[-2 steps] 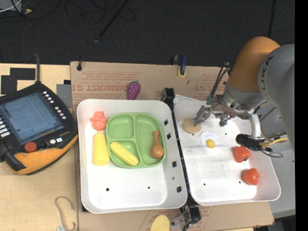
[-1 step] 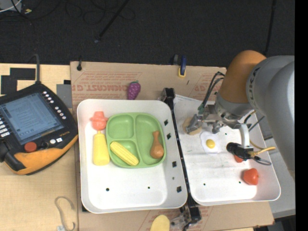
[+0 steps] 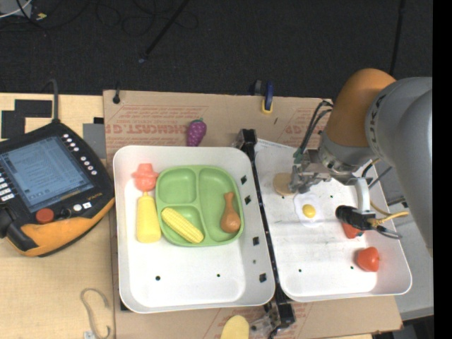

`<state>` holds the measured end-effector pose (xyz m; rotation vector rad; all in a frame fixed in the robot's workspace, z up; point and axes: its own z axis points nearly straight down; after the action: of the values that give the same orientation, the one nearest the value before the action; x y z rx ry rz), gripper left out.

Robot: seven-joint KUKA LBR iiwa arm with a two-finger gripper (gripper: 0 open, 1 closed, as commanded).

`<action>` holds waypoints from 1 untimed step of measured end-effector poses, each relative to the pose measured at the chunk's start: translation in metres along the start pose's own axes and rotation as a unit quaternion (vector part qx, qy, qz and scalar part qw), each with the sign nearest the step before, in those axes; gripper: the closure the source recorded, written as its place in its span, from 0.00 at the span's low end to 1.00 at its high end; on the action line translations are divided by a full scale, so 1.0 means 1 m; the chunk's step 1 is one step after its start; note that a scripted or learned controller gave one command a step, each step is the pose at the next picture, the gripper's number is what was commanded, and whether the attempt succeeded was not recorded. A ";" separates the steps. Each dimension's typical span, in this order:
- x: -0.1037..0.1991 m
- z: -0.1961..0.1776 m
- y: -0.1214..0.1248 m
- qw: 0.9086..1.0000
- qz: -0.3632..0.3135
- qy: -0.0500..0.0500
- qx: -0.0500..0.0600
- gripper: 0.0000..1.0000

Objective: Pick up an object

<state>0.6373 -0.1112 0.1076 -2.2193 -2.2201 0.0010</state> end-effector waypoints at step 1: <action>-0.003 -0.045 -0.006 1.000 0.004 -0.001 -0.002 1.00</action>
<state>0.6310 -0.1141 0.1529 -2.2305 -2.2147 -0.0027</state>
